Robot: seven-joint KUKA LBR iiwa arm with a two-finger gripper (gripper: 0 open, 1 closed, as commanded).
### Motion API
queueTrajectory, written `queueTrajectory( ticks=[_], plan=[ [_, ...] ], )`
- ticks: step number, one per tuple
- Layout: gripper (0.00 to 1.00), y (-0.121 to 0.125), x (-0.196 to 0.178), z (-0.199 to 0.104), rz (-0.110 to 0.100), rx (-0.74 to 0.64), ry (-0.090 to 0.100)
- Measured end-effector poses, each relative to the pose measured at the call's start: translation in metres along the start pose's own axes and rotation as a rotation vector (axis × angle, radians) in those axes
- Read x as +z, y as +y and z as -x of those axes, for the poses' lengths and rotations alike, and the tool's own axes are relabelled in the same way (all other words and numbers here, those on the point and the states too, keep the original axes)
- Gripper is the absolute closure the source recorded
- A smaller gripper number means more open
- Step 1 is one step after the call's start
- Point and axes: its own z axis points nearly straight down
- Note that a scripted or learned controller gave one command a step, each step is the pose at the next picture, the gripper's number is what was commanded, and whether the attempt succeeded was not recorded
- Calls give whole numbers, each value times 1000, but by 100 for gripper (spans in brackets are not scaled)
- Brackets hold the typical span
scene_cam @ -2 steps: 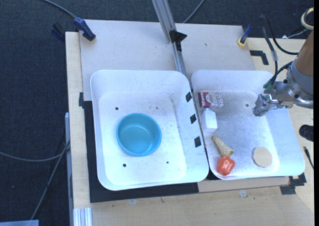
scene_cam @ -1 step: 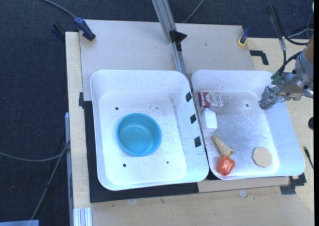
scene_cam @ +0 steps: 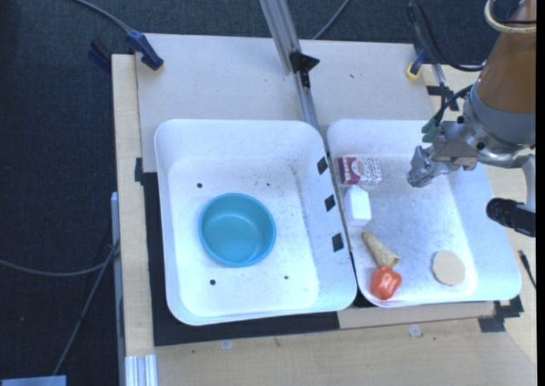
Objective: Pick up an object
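The right bin [scene_cam: 477,290] holds several small objects. A red and white carton [scene_cam: 360,170] lies at its far left, with a small white block [scene_cam: 359,204] just in front of it. Nearer the front lie a tan cone [scene_cam: 380,248], a red pepper [scene_cam: 385,282] and a round tan cookie [scene_cam: 448,268]. My gripper [scene_cam: 421,171] hangs over the upper middle of this bin, to the right of the carton and apart from it. Nothing is visible between its fingers.
The left bin [scene_cam: 179,290] contains a blue bowl [scene_cam: 238,229]. A metal pole [scene_cam: 281,14] slants down from the top to the divide between the bins. Blue clamps [scene_cam: 145,49] and cables sit at the bench's far edge.
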Motion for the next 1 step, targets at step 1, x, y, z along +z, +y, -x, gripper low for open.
queueTrajectory(
  ticks=[1],
  plan=[
    [100, 8, 5, -64, -4, -1, 1]
  ],
)
